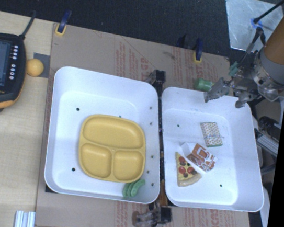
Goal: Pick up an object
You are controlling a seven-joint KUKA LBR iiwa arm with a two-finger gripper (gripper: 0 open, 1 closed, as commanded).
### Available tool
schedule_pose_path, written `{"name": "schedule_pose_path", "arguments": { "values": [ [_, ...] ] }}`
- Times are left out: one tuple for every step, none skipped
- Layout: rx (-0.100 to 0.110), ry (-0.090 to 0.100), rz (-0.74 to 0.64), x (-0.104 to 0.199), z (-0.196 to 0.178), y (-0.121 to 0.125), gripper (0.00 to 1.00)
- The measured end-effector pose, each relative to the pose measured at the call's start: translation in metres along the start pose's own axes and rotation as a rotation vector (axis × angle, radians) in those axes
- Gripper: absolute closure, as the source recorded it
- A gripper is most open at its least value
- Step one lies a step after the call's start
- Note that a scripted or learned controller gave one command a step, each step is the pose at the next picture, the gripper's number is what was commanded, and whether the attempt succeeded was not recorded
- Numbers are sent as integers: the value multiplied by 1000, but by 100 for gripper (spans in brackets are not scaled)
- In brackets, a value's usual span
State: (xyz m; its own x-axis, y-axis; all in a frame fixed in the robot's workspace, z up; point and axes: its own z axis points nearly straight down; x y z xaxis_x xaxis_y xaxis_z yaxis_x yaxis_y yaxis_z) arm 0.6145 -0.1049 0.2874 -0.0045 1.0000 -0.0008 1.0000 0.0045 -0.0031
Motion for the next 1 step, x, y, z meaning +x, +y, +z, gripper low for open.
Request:
{"name": "schedule_pose_path", "arguments": {
  "values": [
    [-12, -2, -2, 3, 174, -78, 0]
  ]
}}
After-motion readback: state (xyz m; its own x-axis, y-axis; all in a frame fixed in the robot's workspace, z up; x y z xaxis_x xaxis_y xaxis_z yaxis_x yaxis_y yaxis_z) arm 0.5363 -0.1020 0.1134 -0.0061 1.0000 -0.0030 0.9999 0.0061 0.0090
